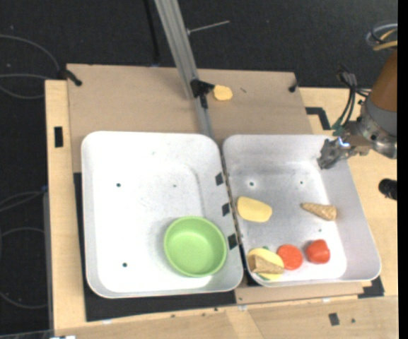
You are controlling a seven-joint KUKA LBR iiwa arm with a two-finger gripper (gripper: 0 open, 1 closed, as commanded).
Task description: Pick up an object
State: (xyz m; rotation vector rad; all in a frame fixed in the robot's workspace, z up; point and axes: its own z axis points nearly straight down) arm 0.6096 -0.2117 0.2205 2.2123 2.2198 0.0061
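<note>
Objects for picking lie in the right bin [345,189], a shallow white tray with rounded corners and a faintly speckled floor. You will find a smooth pale-yellow lump [254,209] near the bin's centre, a tan ridged cone [319,210] lying on its side at 3 o'clock from it, and along the near wall at 6 o'clock a glossy red-orange ball [290,256], a red blocky piece [318,251] just beside it, and a yellow-and-brown wedge [265,263] in the corner. The left bin [119,168] holds a round matte green bowl [195,246], upright, at its 5 o'clock corner. The gripper [329,154] hangs over the right bin's 1 o'clock edge, well apart from every object; you cannot tell how its claw is set. A small yellow piece [223,92] rests on the bare board at 12 o'clock.
</note>
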